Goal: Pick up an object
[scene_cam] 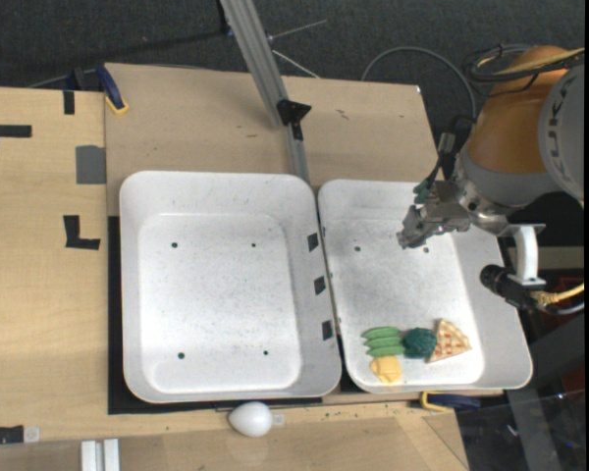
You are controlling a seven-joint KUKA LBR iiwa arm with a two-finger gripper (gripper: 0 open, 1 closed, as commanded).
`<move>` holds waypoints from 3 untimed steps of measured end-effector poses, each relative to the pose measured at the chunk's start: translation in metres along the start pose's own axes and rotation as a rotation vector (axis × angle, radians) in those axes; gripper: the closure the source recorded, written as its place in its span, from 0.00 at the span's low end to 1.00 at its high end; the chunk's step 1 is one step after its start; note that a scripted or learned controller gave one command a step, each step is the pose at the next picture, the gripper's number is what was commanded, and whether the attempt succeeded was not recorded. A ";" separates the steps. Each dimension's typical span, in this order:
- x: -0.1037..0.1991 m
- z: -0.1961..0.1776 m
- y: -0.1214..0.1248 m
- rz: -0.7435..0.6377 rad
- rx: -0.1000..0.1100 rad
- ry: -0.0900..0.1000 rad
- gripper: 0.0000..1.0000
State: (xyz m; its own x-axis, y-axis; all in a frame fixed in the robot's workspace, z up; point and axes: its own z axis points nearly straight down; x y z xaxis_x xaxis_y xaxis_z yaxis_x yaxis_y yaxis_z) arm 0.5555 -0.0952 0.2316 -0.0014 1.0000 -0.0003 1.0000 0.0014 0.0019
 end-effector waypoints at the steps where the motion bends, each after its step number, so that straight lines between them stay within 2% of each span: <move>1: 0.056 -0.009 0.004 -0.005 0.003 0.003 1.00; 3: 0.154 0.008 0.012 -0.005 0.006 0.001 1.00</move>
